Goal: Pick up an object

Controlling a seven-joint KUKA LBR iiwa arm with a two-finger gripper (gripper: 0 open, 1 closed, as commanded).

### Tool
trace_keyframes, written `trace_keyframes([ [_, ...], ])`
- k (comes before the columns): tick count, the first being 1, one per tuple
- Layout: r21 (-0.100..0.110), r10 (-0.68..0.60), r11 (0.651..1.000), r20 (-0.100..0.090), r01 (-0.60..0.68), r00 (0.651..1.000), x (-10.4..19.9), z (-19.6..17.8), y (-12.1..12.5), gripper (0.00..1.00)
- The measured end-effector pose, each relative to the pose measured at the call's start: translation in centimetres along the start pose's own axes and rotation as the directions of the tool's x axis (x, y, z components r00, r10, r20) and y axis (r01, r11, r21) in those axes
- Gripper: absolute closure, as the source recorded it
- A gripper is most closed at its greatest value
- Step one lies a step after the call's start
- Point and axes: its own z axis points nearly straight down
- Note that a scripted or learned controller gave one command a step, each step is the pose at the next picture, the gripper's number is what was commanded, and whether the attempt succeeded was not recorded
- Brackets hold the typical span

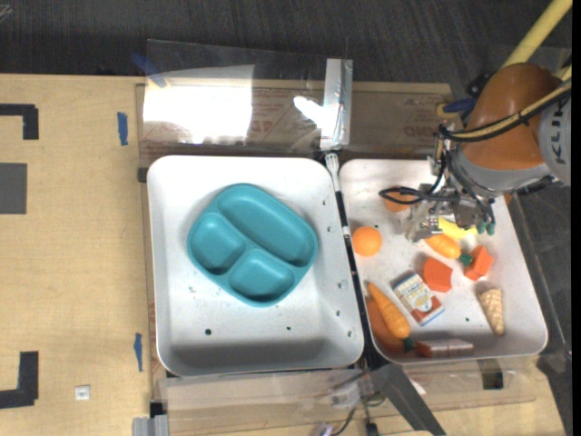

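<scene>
Toys (427, 284) crowd the right bin (526, 334) beneath the end effector (442, 214).

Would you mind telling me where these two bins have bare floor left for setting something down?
In the left bin, bare floor rings the teal tray, widest along the near edge. In the right bin, a patch lies between the orange ball and the back wall. Its near half is crowded: carrot, small carton, cone. The gripper hangs there.

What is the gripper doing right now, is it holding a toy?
Gripper: low in the right bin, over the toys; open or closed cannot be told, and no toy is seen held.
</scene>
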Motion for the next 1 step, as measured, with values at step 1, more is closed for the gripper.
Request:
trace_keyframes([
  [1, 0.000, 0.000, 1.000, -0.001, 0.000, 1.000, 0.04, 0.08, 0.02, 0.00],
])
